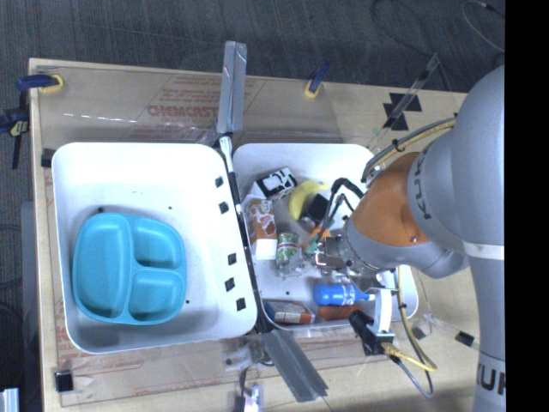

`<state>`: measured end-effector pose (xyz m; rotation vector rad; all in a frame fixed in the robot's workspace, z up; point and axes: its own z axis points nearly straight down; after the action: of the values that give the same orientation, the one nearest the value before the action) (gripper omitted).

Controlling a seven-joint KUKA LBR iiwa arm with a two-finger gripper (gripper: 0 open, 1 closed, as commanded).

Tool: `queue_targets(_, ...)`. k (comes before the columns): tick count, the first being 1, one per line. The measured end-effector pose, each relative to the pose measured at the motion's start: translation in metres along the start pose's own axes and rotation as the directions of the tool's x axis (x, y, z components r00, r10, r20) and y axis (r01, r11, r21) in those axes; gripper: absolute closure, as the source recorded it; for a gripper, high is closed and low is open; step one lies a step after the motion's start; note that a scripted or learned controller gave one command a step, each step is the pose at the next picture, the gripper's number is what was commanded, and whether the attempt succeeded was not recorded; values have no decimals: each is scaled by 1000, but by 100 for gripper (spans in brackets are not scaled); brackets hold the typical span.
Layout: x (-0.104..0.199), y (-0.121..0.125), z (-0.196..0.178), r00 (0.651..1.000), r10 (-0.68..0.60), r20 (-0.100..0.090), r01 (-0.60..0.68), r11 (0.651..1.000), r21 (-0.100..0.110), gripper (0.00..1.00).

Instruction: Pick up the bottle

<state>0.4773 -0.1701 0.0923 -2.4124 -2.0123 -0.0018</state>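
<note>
- Clear plastic bottle with green-and-red label [287, 253] lies among clutter in the right white shallow bin [296, 154]; judged not yet picked.
- Gripper [319, 256] sits low just beside the bottle; can't tell its state.
- Left white bin [129, 166] holds a light-blue divided plastic tray [129, 268].
- Both bins on a wooden bench [120, 93], dark floor around.

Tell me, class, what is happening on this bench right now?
A grey robot arm with an orange band reaches from the right over the right bin, which is crowded with small items. Its wrist sits low above them, beside a clear bottle and a blue bottle. Nothing can be seen held, and the arm hides the gripper's tips. The left bin holds a blue divided plate, untouched.
</note>
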Motion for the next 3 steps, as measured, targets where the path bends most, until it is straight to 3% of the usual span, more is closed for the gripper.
queue_targets(1, -31, 6, 0, 1000, 23, -1, -23, 1000, 0, 0)
queue_targets(2, -33, 6, 0, 999, 36, 1, -36, 999, 0, 0)
queue_targets(3, -18, 52, -38, 985, 175, 0, -175, 985, 5, 0)
